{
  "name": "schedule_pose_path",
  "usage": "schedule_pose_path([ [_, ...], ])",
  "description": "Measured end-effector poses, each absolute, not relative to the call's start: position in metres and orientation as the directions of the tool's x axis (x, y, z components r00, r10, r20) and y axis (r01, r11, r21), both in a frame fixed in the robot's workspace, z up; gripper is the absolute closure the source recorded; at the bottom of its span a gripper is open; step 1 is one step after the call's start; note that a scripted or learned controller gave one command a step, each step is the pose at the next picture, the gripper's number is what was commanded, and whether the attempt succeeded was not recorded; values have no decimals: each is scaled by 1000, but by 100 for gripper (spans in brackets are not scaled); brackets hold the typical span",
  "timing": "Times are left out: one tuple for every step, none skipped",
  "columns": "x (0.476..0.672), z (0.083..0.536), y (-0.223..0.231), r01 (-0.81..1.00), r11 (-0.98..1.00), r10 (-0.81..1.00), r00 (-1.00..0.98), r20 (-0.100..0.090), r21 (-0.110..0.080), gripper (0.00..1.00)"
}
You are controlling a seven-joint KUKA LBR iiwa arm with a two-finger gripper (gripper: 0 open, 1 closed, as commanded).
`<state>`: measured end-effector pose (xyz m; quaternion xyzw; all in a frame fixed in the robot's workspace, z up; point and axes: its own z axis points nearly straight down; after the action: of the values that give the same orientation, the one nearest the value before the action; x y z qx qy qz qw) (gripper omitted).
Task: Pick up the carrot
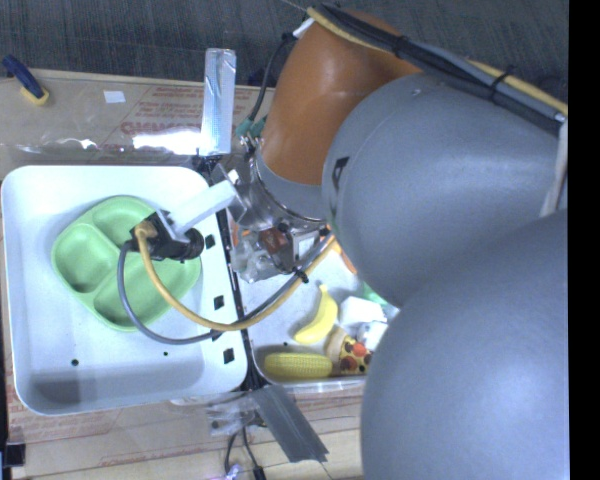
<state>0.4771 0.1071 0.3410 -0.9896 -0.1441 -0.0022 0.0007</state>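
The grey arm with its orange band covers most of the right bin. My gripper hangs low over the wall between the two bins, at the right bin's left side. A thin orange sliver peeks out at the arm's edge just right of the gripper. It may be the carrot, but most of it is hidden under the arm. Nothing can be made out held in the gripper.
A green divided plate lies in the left bin, with a yellow and black cable looping over it. In the right bin's front part lie a banana, a corn cob, a white item and a small colourful toy.
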Motion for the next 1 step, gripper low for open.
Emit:
schedule_pose_path([
  [560,302,27,254,-967,254,967,-9,0,100],
])
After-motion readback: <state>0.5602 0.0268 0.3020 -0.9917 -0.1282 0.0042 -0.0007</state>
